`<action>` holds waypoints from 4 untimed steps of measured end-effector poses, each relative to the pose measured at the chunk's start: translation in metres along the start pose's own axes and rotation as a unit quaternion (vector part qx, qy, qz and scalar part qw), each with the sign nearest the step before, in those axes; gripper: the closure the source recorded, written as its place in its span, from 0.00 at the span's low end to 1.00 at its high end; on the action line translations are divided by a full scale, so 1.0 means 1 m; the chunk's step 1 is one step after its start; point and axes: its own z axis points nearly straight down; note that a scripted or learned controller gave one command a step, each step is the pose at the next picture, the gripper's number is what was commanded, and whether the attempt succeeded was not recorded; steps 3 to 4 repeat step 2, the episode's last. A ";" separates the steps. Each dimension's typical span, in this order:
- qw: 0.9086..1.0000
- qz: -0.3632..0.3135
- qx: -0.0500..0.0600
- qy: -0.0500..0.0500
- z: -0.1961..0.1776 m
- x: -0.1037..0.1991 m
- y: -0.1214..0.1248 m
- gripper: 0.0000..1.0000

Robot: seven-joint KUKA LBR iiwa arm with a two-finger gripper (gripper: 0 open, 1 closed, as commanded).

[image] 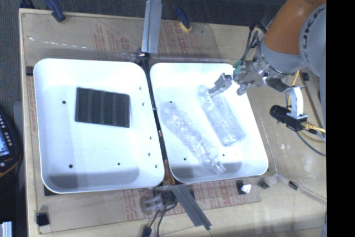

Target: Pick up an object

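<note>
A wooden bench (222, 41) holds two shallow white bins side by side. The left bin (50, 119) contains a flat dark ribbed pad (102, 107), lying towards its far side. The right bin (255, 152) holds two clear plastic bottles. The longer bottle (188, 133) lies slantwise from the middle towards the near right corner. The shorter bottle (223, 119) lies just right of it, its narrow end pointing to the far side. The grey arm (294, 30), with its orange band, reaches in from the right and bends down over the right bin's far right corner. Its gripper (221, 85) sits at the top of the shorter bottle. The metal fingers blur against the clear plastic, so I cannot tell whether they are open, closed, or touching the bottle. The arm's upper part is cut off at the right edge.
</note>
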 end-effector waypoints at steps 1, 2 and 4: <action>0.991 0.134 0.002 0.001 -0.021 -0.001 -0.027 0.00; 0.950 0.313 0.003 0.001 0.074 0.042 -0.058 0.00; 0.950 0.313 0.003 0.001 0.074 0.042 -0.058 0.00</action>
